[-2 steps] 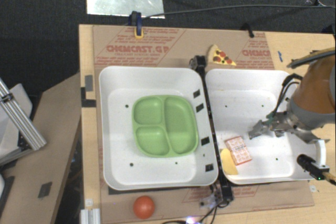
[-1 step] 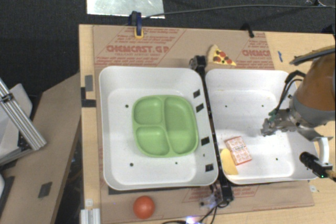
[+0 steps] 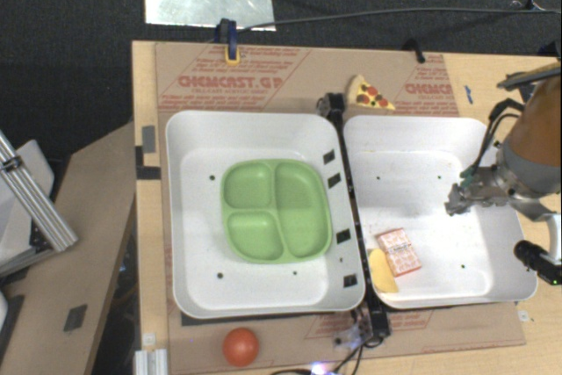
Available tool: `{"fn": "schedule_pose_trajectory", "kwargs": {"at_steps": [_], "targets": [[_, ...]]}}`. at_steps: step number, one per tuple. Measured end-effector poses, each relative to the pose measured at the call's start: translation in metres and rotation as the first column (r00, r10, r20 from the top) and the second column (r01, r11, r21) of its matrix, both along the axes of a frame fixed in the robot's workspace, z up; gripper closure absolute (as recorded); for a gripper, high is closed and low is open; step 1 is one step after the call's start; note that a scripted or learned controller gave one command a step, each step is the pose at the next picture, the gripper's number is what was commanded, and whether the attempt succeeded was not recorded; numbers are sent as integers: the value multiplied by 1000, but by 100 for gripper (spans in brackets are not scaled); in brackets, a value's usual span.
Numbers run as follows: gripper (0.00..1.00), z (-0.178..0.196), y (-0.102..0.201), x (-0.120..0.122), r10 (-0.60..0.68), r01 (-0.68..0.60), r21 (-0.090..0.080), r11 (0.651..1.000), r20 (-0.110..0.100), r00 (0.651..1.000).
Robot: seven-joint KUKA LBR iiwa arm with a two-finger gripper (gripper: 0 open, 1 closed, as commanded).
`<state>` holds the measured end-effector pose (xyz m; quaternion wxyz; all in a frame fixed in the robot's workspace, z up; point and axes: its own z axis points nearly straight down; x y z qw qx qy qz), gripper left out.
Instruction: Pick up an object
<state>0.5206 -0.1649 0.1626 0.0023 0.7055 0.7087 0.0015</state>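
In the right bin (image 3: 421, 145), near its front left corner, lies a small pink-and-white patterned box (image 3: 398, 251), with a yellow piece (image 3: 381, 271) touching its lower left side. My gripper (image 3: 457, 199) hangs over the right part of that bin, up and to the right of the box and apart from it. Nothing shows between its fingers. The left bin (image 3: 202, 145) holds a green divided plate (image 3: 276, 210).
A toy pizza slice (image 3: 370, 94) lies on the cardboard behind the bins. A red-orange ball (image 3: 241, 346) sits in front of the left bin. A blue clamp (image 3: 228, 38) is at the bench's back edge. Black clips line the seam between the bins.
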Motion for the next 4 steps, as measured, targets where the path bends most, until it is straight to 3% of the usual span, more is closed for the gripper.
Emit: {"fn": "schedule_pose_trajectory", "kwargs": {"at_steps": [2, 4], "targets": [[100, 89, -6, -3, 1, -1, -1, 1000, 1, 1000], [100, 77, 91, 42, 6, -6, 2, 1000, -1, 1000]]}}
